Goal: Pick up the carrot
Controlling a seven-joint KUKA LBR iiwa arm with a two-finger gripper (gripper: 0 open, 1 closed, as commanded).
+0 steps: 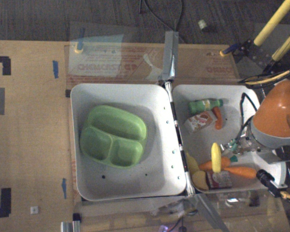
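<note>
Carrot (241, 172) lying on its side near the front of the right bin (232, 92), tip toward the arm, close beside a yellow banana-like piece (215, 157) and a small dark packet (219, 180). Tool (238, 146) hovering just above and behind that cluster, jaw state impossible to tell under wrist and cables. Best approached straight down over the carrot's thick middle, jaws across its width, clear of banana and packet, with a firm closure before any lift.

Bench (29, 144) with two bins

A left bin (87, 182) and a right bin (183, 93) are set side by side on it; blue tape strips (55, 69) are stuck at left.
</note>
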